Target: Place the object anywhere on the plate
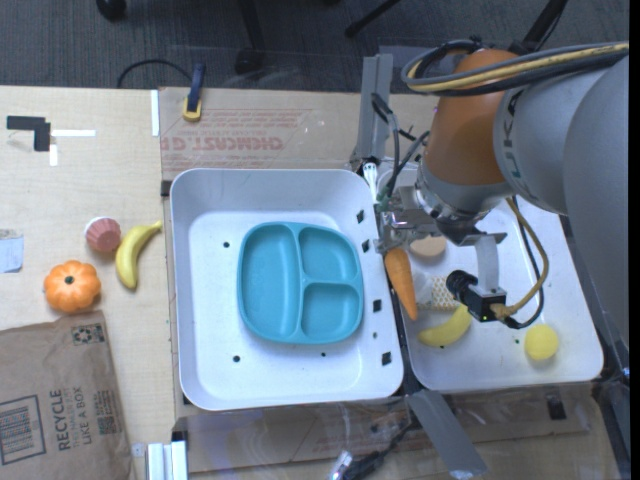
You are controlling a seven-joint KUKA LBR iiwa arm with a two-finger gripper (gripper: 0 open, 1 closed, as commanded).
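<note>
Wooden bench, two white bins side by side. Left bin holds the blue plate, nothing on it. Right bin: carrot along the divider, banana, yellow ball, a round tan piece. Gripper sits low near the carrot's far end (wrist hides it; grip cannot be told). Risk: the carrot lies tight against the wall, so a grasp could slip or knock it. Pumpkin left on the bench, irrelevant.
</note>
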